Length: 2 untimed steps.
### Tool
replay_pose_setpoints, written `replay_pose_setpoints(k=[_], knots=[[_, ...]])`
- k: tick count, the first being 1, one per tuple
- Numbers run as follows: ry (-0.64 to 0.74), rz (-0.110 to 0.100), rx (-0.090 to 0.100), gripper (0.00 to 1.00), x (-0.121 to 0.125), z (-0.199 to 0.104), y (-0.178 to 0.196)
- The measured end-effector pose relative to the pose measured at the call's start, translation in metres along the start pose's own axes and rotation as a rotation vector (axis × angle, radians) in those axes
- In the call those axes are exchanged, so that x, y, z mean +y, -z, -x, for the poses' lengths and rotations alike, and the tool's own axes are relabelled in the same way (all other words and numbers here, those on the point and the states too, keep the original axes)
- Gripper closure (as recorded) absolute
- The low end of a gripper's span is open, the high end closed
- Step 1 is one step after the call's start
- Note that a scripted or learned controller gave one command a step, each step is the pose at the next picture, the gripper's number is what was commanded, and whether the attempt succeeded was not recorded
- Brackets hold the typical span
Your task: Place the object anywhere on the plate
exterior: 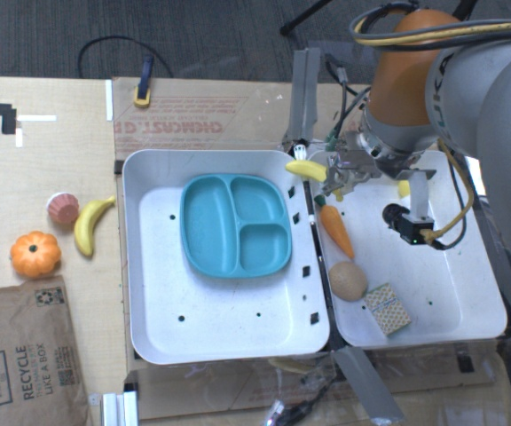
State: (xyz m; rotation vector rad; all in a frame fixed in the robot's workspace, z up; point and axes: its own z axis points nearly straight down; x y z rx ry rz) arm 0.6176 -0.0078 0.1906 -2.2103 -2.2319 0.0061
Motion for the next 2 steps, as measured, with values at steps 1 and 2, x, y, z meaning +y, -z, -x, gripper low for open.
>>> replay_pose_setpoints(k=[1,2], knots=[[-0.028,0.0,0.001,1.0,-0.026,-0.06,0.0325],[-0.028,0.0,0.001,0.0,-0.026,-0.06,0.0325]])
